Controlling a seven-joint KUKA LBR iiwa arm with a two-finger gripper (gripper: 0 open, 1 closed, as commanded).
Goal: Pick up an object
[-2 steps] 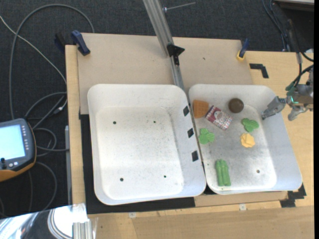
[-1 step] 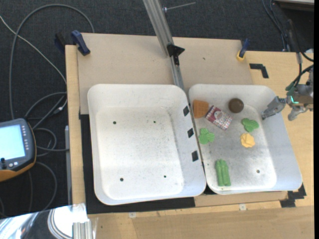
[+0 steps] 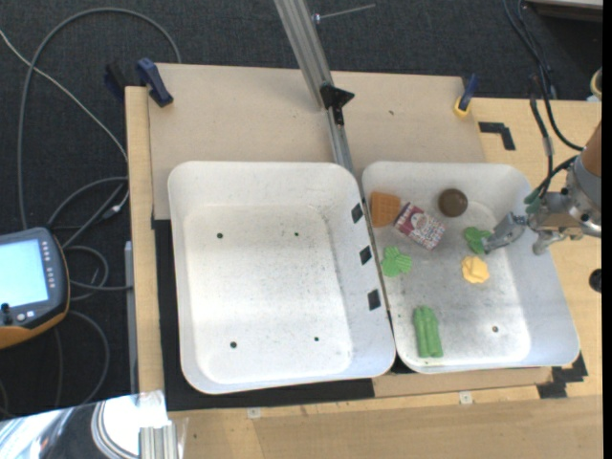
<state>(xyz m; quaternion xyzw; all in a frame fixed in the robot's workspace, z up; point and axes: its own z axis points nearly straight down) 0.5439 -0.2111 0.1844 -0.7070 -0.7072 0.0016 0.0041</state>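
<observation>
The right bin point(image 3: 545, 328) holds several small objects: an orange block point(image 3: 384, 208), a red and white packet point(image 3: 419, 226), a brown ball point(image 3: 452, 201), a light green piece point(image 3: 396, 261), a yellow piece point(image 3: 475, 270), a long green piece point(image 3: 426, 331) and a dark green piece point(image 3: 474, 237). My gripper point(image 3: 519, 240) hangs over the bin's right side, open, with bare bin floor between its fingers. Its left fingertip point(image 3: 495, 240) is right beside the dark green piece; whether they touch is unclear.
The left bin point(image 3: 191, 194) lies beside the right one, with a slanted metal pole point(image 3: 306, 46) rising from the gap between them. Clamps sit at the board's far corners. A teach pendant point(image 3: 29, 280) lies off the bench at left.
</observation>
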